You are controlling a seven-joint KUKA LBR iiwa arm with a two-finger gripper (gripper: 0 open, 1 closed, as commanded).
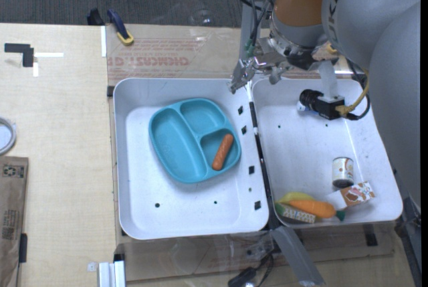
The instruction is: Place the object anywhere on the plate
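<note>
The sausage (223, 151) is a short orange-brown rod with rounded ends and a smooth, slightly glossy skin. It lies tilted in the small compartment of the plate (177, 145), its upper end leaning toward the claw (242, 77). It sits below the claw in the view and a touch to its left, well apart from it.

Whether the claw is released or clenched cannot be told. It hangs over the far end of the seam between the two bins, and nothing can be seen in it.

There is one sausage and one plate. The plate is teal plastic, a rounded oblong with raised ridges that split it into three compartments. It lies aslant in the left bin (134, 212), below and left of the claw.

The two bins are shallow, white and smooth, with rounded corners and a few small dark marks on their floors. The right bin (301, 145) stretches below and right of the claw. In its near corner, far from the claw, lie one small metal can (342, 172) standing upright, one small printed carton (358, 194), one orange carrot (313, 209) and, touching the carrot, one yellow thing (291, 199) too small to name.
</note>
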